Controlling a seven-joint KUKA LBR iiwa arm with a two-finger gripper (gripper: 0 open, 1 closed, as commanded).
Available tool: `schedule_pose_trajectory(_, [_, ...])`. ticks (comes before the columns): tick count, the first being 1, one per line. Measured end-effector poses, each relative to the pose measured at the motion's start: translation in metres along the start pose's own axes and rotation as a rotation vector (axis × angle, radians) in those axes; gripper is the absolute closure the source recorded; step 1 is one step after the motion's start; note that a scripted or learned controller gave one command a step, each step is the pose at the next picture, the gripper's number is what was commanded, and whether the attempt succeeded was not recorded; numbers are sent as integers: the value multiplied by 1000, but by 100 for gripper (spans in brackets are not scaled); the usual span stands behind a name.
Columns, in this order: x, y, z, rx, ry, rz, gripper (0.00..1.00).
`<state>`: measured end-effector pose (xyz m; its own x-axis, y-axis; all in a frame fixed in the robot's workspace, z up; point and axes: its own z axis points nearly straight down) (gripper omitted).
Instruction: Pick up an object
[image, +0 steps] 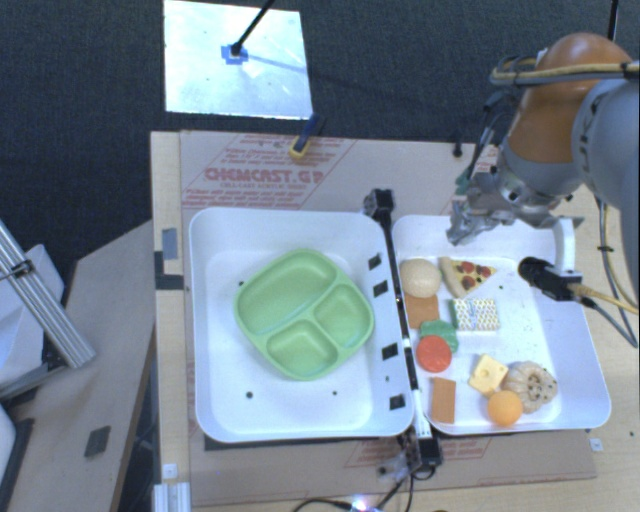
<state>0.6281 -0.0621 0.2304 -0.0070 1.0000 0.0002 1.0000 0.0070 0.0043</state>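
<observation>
Claw hangs just above the triangular toy pizza slice (nearest item, lying directly below); finger state cannot be told.

Pale bench with brown printed board under 2 white bins, side by side.

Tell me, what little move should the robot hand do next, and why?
Probably go straight down a little and toward the near side. The gripper hangs over the far end of the right bin, with the pizza slice lying just in front of it, the closest toy food. Nothing shows between its fingers, so it likely needs to get lower over the slice before it can grab.
</observation>
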Motion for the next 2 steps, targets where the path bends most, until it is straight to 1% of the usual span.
schedule_pose_trajectory(1, [-6,9,9,1,-2,2,100])
schedule_pose_trajectory(2, [-10,5,14,2,-2,6,100])
